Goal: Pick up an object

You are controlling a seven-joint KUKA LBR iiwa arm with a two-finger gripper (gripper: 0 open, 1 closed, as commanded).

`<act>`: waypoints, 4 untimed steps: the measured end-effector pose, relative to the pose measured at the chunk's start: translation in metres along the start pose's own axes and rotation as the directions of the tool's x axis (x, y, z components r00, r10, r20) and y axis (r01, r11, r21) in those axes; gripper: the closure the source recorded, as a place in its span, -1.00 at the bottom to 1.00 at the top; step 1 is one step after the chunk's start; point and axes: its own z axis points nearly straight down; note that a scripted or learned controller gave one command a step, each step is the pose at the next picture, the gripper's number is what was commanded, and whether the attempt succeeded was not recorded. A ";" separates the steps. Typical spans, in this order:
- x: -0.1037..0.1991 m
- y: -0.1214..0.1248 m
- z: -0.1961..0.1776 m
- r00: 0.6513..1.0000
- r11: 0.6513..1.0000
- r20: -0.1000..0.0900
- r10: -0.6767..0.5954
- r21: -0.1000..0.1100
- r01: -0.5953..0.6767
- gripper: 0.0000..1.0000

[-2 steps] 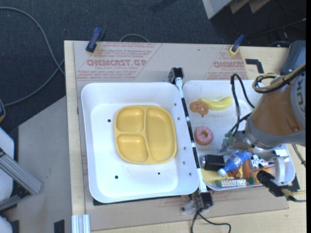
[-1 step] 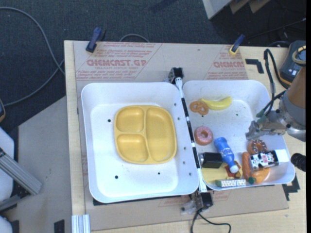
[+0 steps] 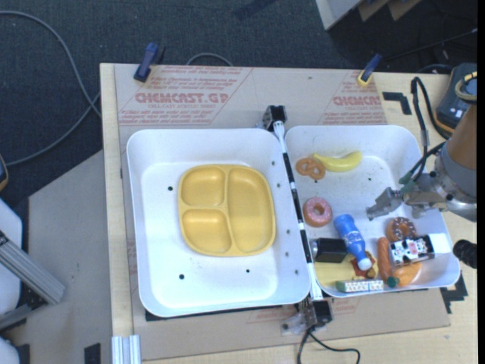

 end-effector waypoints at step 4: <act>0.042 0.044 0.034 1.000 1.000 0.000 -0.001 -0.001 0.001 1.00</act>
